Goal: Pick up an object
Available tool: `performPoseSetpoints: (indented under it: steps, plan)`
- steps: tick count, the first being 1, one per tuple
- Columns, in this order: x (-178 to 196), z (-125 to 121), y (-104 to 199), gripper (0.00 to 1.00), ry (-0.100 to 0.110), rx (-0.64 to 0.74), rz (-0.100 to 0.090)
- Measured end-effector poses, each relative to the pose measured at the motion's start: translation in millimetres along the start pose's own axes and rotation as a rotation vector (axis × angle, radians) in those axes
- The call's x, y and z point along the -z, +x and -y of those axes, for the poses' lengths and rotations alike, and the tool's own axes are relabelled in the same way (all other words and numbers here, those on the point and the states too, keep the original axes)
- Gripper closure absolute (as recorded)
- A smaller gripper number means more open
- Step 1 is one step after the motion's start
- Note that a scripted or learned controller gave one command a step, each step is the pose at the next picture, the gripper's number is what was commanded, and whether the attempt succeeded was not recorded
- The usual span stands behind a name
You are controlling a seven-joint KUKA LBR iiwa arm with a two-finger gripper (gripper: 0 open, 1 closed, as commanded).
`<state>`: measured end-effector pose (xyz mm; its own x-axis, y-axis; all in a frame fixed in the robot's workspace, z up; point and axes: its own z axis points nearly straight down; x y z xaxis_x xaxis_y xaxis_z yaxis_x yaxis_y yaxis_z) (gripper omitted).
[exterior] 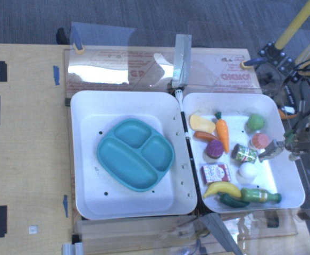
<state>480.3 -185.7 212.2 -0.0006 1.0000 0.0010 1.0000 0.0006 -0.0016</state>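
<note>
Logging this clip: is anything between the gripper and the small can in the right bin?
Nothing visible. The gripper sits at the right bin's right side, just right of the small can, with no toy between them. The pink toy and white egg crowd the can above and below.

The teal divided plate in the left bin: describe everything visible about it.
The teal divided plate is a rounded, plastic-looking tray with three compartments: one across the upper left, one at the right, and a larger one along the bottom. Raised ridges separate them. All three hold nothing. It lies flat, turned at a slant, near the middle of the left white bin, resting on the bin's floor and apart from its walls. Nothing else touches it.
</note>
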Motion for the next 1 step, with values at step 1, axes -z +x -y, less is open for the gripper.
performPoseSetpoints:
  steps: [1]
  plan:
    - [-73.1,-46.6,72.6,0.0,0.005,-0.028,-0.002]
